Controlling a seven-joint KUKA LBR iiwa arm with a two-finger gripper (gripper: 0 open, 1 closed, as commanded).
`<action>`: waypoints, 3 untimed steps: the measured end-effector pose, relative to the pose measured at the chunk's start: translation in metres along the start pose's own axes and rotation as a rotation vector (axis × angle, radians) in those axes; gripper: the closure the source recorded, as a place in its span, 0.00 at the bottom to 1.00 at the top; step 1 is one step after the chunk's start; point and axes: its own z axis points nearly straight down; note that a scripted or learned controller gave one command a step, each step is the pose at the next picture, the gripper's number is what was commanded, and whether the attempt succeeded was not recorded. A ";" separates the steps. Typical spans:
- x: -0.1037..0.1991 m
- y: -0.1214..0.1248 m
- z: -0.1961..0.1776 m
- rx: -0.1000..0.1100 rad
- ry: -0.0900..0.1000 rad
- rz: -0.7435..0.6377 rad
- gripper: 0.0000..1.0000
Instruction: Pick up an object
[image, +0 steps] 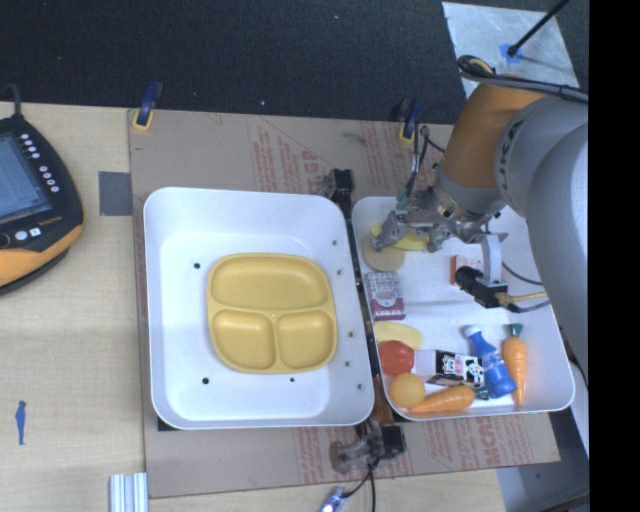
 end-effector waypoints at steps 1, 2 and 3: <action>-0.004 -0.005 -0.008 0.024 -0.001 0.001 1.00; 0.058 -0.049 -0.098 0.006 0.002 -0.001 1.00; 0.057 -0.049 -0.097 0.007 0.001 -0.001 0.00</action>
